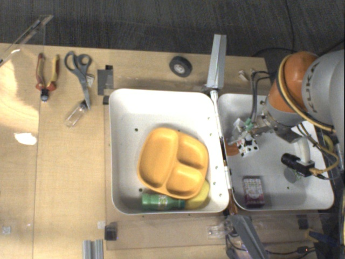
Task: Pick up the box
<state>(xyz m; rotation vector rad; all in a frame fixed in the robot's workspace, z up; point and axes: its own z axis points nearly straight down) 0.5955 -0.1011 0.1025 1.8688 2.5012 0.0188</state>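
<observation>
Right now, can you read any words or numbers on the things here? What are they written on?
"KUKA": partly readable letters running down the grey arm, cut short by the picture's edge.
The box in the right bin: a printed pattern, too small to read.
The green bottle in the left bin: label too blurred to read.

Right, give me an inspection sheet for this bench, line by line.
Surface: wooden bench bearing a left bin and a right bin.
Job's things: small box lying flat at the right bin's front edge, apart from the arm.
Clutter: yellow divided tray tilted over a green bottle in the left bin.
Grippers: pincer hovers at the right bin's left side, behind the box, nothing seen between its fingers.
Cables: yellow and black ones on the arm.
Surroundings: scissors, pliers, tape roll.
</observation>
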